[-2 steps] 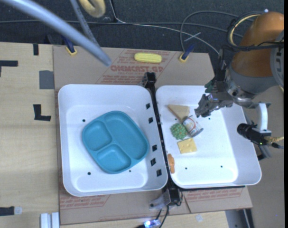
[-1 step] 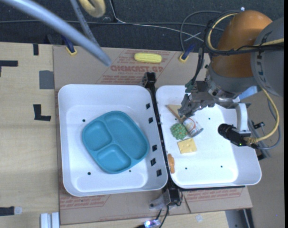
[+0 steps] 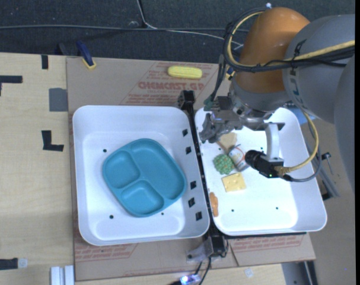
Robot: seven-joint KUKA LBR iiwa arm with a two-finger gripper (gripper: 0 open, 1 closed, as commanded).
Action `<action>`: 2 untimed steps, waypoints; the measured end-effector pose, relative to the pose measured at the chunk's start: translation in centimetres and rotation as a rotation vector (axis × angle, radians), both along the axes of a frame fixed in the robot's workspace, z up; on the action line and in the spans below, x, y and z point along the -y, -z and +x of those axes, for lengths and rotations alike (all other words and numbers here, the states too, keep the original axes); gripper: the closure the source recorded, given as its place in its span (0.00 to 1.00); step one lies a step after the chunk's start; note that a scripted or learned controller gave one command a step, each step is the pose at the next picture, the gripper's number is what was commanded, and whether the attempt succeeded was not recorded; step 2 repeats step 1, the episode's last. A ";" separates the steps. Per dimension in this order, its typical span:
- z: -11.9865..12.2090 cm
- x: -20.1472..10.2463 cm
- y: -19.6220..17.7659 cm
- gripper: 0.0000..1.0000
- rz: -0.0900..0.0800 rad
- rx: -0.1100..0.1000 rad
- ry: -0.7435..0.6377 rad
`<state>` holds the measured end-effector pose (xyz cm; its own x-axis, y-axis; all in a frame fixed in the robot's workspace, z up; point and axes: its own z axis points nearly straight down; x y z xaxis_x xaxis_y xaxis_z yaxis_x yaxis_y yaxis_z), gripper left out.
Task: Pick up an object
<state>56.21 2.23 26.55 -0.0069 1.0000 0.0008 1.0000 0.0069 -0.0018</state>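
Grey metal at the wrist ends in the gripper (image 3: 214, 126), which hangs low over the far left corner of the right bin (image 3: 286, 215), close to the divider between the two bins. Whether its jaws are spread or closed I cannot tell; the wrist body hides the tips, and nothing can be seen clamped there.

Just beside the gripper, toward the bin's middle, lies a tan wedge-shaped piece (image 3: 228, 141), probably toy bread. Next comes a green textured block (image 3: 223, 163), then a pale yellow square like a cheese slice (image 3: 233, 183), the three forming a loose line running toward the near edge. A small red-and-white item (image 3: 238, 156) sits against the green block, too small to name. A slim orange piece (image 3: 213, 203) rests by the left wall, near the near corner.

The arm likely stoops here because the pickable things cluster on this side; the tan wedge looks the nearest candidate.

The left bin (image 3: 85, 177) holds a blue divided plate (image 3: 144, 177) at its middle. On the cardboard beyond the bins rests a yellow toy corn cob (image 3: 184, 72).
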 end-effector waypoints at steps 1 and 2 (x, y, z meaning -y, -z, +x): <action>-0.4 -4.9 0.4 1.00 0.000 -0.001 0.001; -0.4 -4.9 0.4 1.00 0.000 -0.001 0.001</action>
